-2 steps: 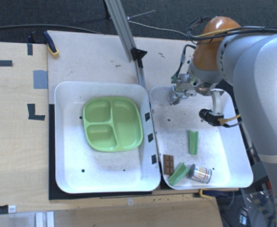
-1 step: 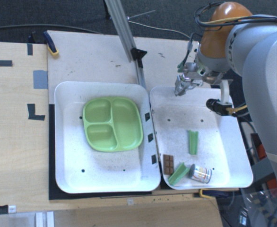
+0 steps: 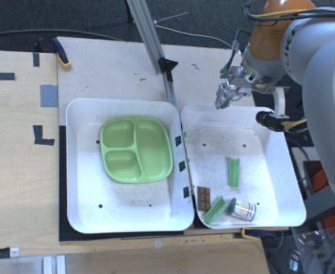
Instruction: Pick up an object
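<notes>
Four objects [image 3: 234, 171] in right bin [image 3: 282, 153] (near edge) | tool [image 3: 223, 99] well apart, above far rim

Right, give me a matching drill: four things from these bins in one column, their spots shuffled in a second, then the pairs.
Things:
1. green divided plate
2. brown block
3. small jar
4. gripper

Places:
A. right bin, front left corner
B. over the right bin's far rim
C. left bin, middle
D. right bin, by the front rim, lying on its side

Pairs: 1-C, 2-A, 3-D, 4-B
</notes>
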You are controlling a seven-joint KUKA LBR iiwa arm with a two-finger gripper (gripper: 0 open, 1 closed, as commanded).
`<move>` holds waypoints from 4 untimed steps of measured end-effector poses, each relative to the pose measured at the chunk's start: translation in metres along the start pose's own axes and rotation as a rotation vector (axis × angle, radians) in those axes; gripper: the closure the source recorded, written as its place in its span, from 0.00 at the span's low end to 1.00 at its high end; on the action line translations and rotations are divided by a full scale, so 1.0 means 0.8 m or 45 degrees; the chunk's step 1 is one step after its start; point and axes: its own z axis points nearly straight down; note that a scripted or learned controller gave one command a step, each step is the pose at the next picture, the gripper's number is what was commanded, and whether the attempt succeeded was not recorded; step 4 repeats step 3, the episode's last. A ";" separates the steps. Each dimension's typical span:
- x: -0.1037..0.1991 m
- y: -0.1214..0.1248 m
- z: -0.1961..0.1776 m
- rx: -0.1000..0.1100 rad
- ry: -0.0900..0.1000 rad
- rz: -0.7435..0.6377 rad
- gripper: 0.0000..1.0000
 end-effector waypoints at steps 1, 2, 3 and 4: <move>0.069 -0.017 0.007 0.008 0.002 -0.005 1.00; 0.120 -0.041 -0.005 0.007 0.002 -0.005 1.00; 0.184 -0.068 -0.023 0.007 0.003 -0.007 1.00; 0.184 -0.068 -0.023 0.007 0.003 -0.007 1.00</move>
